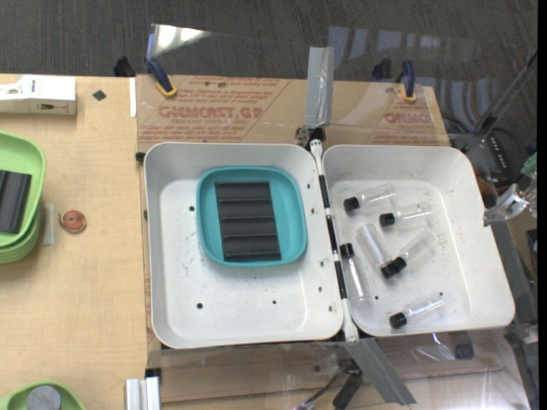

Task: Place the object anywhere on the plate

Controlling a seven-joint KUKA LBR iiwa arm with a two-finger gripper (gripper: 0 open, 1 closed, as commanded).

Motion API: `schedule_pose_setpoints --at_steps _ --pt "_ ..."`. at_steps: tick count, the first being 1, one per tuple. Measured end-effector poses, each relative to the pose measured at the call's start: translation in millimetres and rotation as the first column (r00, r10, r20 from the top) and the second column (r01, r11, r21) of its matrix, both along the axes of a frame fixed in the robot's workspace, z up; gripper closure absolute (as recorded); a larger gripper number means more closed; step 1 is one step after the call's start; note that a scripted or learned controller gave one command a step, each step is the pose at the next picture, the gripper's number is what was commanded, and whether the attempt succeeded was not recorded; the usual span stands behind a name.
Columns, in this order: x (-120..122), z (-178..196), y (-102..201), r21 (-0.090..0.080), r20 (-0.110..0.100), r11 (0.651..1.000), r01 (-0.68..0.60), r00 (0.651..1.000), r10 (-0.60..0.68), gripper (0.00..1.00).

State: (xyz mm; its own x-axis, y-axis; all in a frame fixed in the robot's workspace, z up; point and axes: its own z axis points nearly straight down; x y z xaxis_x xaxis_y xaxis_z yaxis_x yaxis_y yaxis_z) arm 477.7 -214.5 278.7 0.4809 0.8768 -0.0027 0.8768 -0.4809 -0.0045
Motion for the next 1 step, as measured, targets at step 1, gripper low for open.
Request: schedule_pose_setpoints --at_steps 1 --pt "0.7 157.5 6.8 -0.002 0.001 0.999 0.045 0.999 -0.045 0.0"
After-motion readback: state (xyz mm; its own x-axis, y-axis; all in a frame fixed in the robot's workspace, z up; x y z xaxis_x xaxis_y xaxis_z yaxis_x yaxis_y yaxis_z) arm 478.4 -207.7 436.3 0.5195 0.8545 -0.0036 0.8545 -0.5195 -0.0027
